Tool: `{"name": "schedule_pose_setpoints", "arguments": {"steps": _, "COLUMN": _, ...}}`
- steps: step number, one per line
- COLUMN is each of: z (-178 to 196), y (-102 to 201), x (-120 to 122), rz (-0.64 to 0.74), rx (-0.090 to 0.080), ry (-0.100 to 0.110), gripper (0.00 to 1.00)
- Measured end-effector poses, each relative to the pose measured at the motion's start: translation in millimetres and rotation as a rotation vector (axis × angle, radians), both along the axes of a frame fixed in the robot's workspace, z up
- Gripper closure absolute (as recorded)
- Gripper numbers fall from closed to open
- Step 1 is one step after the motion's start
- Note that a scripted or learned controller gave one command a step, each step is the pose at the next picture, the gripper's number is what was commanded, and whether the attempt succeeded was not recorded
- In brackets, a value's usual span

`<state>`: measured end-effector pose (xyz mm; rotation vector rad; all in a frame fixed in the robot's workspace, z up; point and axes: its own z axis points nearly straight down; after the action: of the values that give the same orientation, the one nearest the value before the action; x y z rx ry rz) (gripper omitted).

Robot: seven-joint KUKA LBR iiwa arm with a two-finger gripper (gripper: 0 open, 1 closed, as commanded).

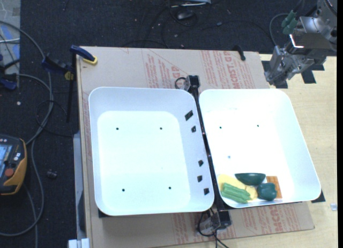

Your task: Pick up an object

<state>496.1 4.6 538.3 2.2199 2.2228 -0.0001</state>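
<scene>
You have two bins side by side on the surface (pixel 139 67): the left bin (pixel 102 150) and the right bin (pixel 300 145), touching along the frame's middle. In the right bin's lower corner sit a bowl (pixel 250 178), a ridged piece (pixel 235 193) and a round lump (pixel 267 191), clustered together. The hand (pixel 278 70) hangs at upper right, beyond the right bin's far edge.

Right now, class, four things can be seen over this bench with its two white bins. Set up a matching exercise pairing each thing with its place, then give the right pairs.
Things
1. dark green bowl-shaped piece
2. ridged light green piece
3. small orange block
4. grey two-finger gripper

Places
A. past the right bin's far right corner
B. just right of the bowl-shaped piece
C. right bin, nearest the divider
D. right bin, between the ridged piece and the block

Pairs: 1-D, 2-C, 3-B, 4-A
</scene>
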Motion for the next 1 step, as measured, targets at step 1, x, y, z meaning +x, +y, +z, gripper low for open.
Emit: {"name": "schedule_pose_setpoints", "arguments": {"steps": 1, "z": -0.1, "y": -0.5, "x": 0.0, "rz": -0.001, "rx": 0.000, "ry": 0.000, "gripper": 0.00}}
